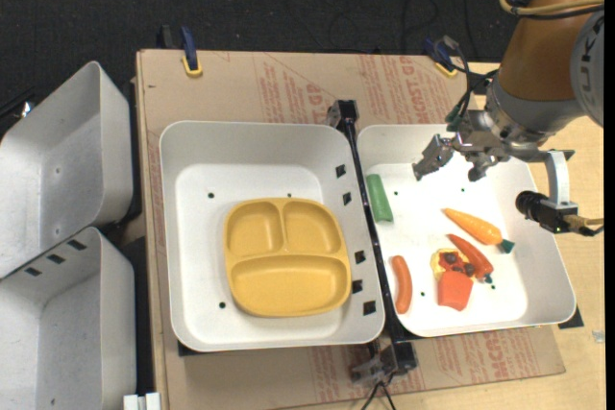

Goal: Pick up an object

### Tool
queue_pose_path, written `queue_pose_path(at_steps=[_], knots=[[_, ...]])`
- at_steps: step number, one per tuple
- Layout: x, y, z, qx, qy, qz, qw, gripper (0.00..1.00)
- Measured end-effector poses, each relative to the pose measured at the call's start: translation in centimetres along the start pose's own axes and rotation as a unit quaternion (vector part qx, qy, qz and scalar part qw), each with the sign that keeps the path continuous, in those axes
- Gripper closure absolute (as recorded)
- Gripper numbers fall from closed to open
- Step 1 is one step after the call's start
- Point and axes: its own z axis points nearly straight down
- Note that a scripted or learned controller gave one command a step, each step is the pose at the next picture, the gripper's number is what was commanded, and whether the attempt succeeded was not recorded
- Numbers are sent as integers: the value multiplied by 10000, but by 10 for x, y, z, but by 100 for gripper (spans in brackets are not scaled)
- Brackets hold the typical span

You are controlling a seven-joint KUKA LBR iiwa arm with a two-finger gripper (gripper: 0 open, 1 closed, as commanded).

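Observation:
My gripper (454, 165) hangs above the far part of the right bin (548, 302), its two dark fingers spread apart with nothing between them. Below it in the bin lie an orange carrot (473, 226), a red chili pepper (468, 253), a red-orange pepper piece (455, 289) beside a small yellow and red item (446, 259), a red sausage (402, 283) and a green stick (380, 198) by the bin's left wall. The carrot is the nearest, just in front and right of the fingers.
The left bin (192, 206) holds a yellow sectioned plate (286, 256). Black clips (357, 235) run along the divider between the bins. Two spare white bins (58, 235) sit off the bench at the left. The arm's orange body (548, 43) looms over the right bin's far corner.

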Motion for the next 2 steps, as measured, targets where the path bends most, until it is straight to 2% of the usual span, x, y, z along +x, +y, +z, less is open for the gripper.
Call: queue_pose_path(at_steps=[1,2], knots=[[0,2,-6,-53,-6,-7,10000,0],[8,1,56,-24,-3,-4,10000,0]])
